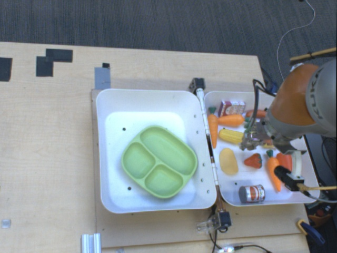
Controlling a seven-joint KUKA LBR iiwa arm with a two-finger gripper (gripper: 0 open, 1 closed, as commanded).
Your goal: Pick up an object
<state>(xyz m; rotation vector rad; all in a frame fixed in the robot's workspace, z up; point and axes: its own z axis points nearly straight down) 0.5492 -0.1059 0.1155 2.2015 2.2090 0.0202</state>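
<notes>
At the near edge of the right bin (227, 196) a small can (252, 194) with a red-and-white label lies on its side. Beyond it sit a pale yellow potato-like piece (228, 161), a red strawberry-shaped toy (253, 161), an orange carrot (273, 173), a corn cob (230, 136), a second carrot (212, 130) along the bin's left wall, and a red-and-white packet (231, 108) at the far side. The pincer (254, 139) hangs low over this bin, just right of the corn cob and above the strawberry; whether its fingers are parted or grip anything cannot be told. The left bin (105, 157) holds a green three-compartment plate (159, 162). Both bins rest on the wooden bench (47, 157).
</notes>
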